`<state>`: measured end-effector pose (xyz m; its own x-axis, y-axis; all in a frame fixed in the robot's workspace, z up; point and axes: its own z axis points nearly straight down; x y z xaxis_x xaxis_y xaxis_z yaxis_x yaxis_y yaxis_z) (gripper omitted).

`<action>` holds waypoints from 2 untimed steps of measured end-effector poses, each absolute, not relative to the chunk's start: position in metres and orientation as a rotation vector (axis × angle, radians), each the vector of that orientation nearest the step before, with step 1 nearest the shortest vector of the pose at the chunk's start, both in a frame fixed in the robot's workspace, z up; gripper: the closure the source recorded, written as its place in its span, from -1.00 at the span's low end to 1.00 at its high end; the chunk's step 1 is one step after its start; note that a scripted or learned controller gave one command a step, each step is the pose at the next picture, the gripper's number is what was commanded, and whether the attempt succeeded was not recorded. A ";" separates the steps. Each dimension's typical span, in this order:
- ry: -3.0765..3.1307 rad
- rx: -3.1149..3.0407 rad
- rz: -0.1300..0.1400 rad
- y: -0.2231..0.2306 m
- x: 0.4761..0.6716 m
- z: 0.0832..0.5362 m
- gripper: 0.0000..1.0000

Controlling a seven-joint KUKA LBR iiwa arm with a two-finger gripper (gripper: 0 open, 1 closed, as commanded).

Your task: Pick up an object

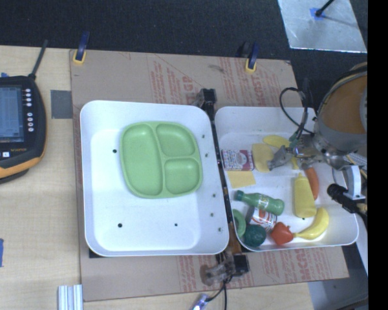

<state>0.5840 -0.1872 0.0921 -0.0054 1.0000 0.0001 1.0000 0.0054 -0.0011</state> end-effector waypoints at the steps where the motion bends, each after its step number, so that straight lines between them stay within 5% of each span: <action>1: -2.224 -2.218 0.000 -0.193 0.657 0.093 -1.00; 2: -2.225 -2.211 0.007 -0.194 0.656 0.103 1.00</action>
